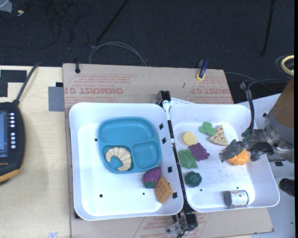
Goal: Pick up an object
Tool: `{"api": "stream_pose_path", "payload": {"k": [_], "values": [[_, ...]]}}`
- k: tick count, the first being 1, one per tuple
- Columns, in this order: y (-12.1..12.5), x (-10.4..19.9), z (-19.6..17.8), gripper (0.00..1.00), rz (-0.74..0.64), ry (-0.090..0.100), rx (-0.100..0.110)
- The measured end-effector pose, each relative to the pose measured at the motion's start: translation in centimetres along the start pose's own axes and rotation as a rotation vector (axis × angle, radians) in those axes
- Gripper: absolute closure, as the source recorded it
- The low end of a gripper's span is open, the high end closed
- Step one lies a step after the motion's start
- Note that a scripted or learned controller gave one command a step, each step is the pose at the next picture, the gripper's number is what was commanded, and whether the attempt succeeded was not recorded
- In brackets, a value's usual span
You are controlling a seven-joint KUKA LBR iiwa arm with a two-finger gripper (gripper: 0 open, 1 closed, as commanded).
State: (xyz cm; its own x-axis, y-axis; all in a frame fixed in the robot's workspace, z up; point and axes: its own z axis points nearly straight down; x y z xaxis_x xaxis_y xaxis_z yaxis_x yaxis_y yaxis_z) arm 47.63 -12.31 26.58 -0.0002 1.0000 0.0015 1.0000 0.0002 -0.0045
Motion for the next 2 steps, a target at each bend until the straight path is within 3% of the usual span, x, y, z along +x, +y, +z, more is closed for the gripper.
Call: {"api": "stream_pose_path", "payload": {"k": [1,2], "values": [[1.7,-7.7,9.3,0.00,0.005,-0.001,0.006],[7.0,-9.0,18.1,0.00,-0.003,-0.001,-0.001]]}}
